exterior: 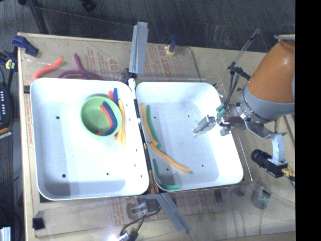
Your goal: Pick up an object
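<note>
My gripper (pixel 203 125) hangs low over the right part of the right bin (pixel 200 92), above bare white floor, with no object seen at it. The nearest objects lie along that bin's left side. A thin orange strip (pixel 144 115) and a green strip (pixel 152 131) sit by the left wall. A long orange strip (pixel 173 162) and a curved green strip (pixel 164 183) lie toward the front. In the left bin (pixel 60 149) a green bowl (pixel 97 115) holds red, blue and orange strips (pixel 111 115).
The orange-banded arm (pixel 273 79) fills the right edge above the bin's right wall. An orange strip (pixel 47 68) and a purple cord (pixel 80 74) lie on the bench behind the left bin. A grey metal bar (pixel 139 46) stands behind the divide between the bins.
</note>
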Robot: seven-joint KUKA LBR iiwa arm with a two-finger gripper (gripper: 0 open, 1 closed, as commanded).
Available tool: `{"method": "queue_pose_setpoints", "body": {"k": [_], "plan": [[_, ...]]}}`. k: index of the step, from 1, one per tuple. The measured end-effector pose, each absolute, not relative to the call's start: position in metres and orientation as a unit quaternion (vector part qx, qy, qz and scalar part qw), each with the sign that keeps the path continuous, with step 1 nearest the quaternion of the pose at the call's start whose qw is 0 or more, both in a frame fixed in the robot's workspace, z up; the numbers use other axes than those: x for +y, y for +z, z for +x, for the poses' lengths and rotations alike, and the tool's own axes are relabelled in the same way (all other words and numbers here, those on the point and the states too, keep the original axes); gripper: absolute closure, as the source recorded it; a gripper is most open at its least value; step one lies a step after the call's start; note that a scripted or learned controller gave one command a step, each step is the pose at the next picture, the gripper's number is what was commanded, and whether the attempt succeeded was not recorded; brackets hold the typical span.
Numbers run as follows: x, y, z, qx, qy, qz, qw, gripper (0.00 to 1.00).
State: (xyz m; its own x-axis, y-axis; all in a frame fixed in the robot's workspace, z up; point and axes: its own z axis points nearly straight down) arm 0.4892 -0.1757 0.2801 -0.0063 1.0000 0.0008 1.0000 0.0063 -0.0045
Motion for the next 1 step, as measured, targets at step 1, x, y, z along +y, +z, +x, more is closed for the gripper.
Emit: {"method": "queue_pose_setpoints", "body": {"k": [1], "plan": [[-0.1147,0.1713,0.5004,-0.689,0.0022,-0.725,0.003,0.00]]}}
